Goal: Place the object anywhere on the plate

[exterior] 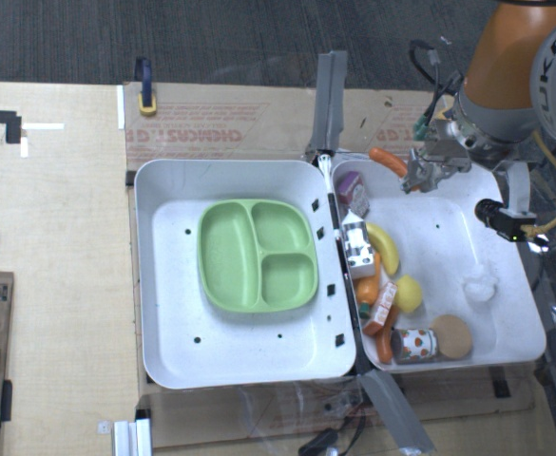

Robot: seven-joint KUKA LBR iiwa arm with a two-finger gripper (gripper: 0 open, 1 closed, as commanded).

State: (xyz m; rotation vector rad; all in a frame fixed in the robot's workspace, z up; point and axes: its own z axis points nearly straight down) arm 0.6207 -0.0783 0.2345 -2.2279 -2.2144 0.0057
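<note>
A green plate [257,255] with three compartments lies in the middle of the left bin [163,350], with nothing on it. My gripper [416,179] hangs over the back of the right bin [506,350], near its far wall. An orange carrot-like piece [388,162] lies just left of the gripper, close to or touching it; whether it is gripped is not visible. Other toy foods are piled along the right bin's left side: a purple item [349,184], a white bottle [356,242], a banana [385,248], a lemon [408,294].
A small can [412,345] and a brown round item [454,336] sit at the right bin's front. A white crumpled object [480,287] lies at its right. A grey divider rail [331,112] runs between the bins. A blue clamp [144,85] stands behind the left bin.
</note>
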